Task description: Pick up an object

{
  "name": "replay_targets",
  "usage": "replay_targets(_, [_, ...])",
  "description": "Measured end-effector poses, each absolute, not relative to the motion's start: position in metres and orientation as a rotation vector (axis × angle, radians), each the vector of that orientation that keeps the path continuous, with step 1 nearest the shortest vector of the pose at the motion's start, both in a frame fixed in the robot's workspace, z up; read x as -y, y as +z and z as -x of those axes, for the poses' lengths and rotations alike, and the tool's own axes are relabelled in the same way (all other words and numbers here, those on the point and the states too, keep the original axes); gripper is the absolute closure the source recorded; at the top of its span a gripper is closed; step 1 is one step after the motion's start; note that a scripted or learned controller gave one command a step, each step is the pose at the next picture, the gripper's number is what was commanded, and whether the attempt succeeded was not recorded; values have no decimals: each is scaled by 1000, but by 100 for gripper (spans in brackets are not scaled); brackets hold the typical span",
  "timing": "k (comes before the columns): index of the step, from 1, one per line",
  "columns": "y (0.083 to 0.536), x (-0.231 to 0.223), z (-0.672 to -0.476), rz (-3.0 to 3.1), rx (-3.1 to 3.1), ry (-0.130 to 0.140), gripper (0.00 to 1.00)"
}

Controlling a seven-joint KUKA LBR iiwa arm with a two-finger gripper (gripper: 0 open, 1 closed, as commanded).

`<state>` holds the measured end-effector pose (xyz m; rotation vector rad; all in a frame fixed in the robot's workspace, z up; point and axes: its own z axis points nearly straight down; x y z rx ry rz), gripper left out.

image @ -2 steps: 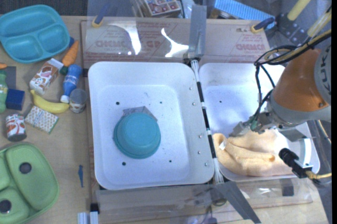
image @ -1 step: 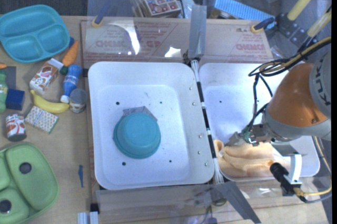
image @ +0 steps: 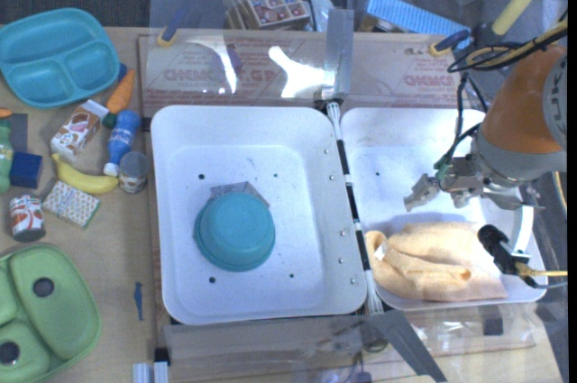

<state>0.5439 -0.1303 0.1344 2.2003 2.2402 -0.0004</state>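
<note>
- Camera view counts two shallow white bins side by side: left bin [image: 180, 147] and right bin [image: 388, 133], both smooth plastic with rounded corners.
- One teal bowl [image: 235, 231], round and upside down, sits in the left bin.
- One pale yellow cloth [image: 437, 259], soft and crumpled, lies at the right bin's near edge.
- One gripper [image: 431, 188] hovers just above the cloth, its metal fingers spread apart, holding nothing.

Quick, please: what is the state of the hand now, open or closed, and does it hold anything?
Hand: above the right bin, just over the folded tan cloth; open or closed cannot be told.
</note>
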Motion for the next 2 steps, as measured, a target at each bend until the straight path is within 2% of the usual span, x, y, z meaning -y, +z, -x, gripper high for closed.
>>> replay_targets(1, [144, 144, -486, -1980, -2442, 0, 0])
replay_targets(2, [91, 138, -520, -1860, -2522, 6, 0])
